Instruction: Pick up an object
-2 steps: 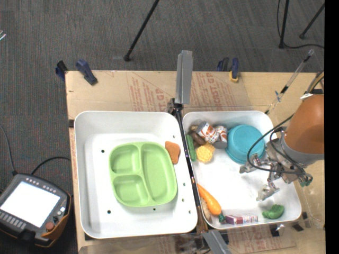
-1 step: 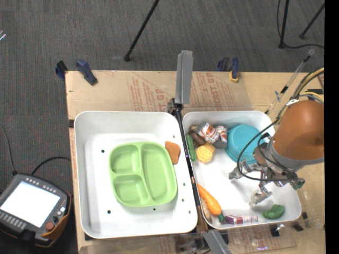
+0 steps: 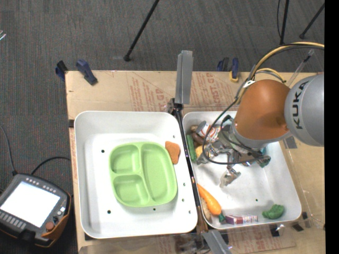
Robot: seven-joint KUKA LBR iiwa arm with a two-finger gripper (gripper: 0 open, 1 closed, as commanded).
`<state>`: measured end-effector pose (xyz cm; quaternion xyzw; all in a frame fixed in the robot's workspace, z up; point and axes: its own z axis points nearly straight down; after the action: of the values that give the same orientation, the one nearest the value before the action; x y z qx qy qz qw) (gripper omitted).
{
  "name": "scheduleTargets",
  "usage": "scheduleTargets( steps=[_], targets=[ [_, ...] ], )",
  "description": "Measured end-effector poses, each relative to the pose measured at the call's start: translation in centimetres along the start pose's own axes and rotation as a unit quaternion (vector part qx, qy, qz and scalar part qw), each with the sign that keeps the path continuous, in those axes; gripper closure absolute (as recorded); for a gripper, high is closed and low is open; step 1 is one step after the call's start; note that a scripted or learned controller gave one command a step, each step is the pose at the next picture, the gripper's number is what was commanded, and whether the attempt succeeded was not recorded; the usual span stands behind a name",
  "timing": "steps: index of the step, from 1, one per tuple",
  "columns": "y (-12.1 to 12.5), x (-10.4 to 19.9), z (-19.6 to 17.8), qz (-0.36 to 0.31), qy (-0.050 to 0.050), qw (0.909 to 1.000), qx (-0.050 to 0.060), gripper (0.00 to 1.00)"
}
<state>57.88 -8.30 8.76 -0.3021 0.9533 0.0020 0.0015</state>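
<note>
My gripper (image 3: pixel 218 167) hangs low over the middle of the right bin (image 3: pixel 288 181), under the orange band of the arm. Its fingers (image 3: pixel 230 177) stand apart, open, with nothing between them. An orange carrot (image 3: pixel 209 199) lies below-left of the gripper, by the bin's left wall. At the front edge lies a small red and white packet (image 3: pixel 241 218), and a green lump (image 3: pixel 273 211) sits in the front right corner. Brown, green and yellow items (image 3: pixel 197 141) crowd the bin's back left corner, partly hidden by the gripper. A teal piece (image 3: pixel 263 161) peeks out under the wrist.
The left bin (image 3: pixel 90 142) holds a light green divided plate (image 3: pixel 143 173) and a small orange piece (image 3: pixel 172 150) near the wall between the bins. A grey upright post (image 3: pixel 184 78) stands behind the bins. A teach pendant (image 3: pixel 32 208) lies on the floor at the lower left.
</note>
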Motion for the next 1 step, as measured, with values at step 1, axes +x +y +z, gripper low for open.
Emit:
scheduleTargets(
  steps=[1],
  targets=[
    [0.97,8.62,0.10,-0.056,0.002,0.9984,0.000,0.00]
  ],
)
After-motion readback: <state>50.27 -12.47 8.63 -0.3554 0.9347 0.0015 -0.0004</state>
